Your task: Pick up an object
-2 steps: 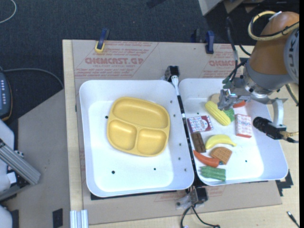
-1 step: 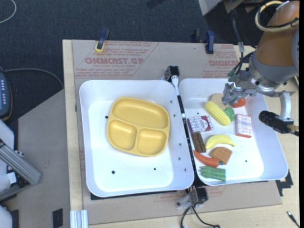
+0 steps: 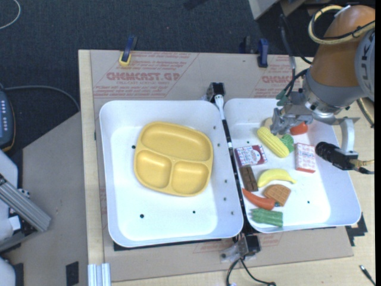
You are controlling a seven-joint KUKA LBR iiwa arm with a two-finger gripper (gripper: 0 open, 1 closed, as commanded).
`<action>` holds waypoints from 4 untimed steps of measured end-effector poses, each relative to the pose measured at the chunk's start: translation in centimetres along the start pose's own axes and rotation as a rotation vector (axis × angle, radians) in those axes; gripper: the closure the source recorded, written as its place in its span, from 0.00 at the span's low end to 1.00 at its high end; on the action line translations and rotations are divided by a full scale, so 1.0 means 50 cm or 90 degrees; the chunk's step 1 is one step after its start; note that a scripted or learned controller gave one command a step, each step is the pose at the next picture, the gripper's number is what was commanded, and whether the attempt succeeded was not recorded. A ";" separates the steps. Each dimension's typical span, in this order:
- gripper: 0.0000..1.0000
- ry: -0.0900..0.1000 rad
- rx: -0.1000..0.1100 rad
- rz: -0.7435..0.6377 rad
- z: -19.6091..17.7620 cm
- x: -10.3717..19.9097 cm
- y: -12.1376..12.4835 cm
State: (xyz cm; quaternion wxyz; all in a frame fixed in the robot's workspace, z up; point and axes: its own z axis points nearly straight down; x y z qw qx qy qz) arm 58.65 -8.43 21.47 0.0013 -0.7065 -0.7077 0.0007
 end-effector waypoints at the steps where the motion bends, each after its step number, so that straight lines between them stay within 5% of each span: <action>1: 1.00 -0.002 -0.004 0.001 -0.026 -0.023 0.012; 4: 1.00 -0.002 -0.003 0.002 -0.032 -0.018 0.015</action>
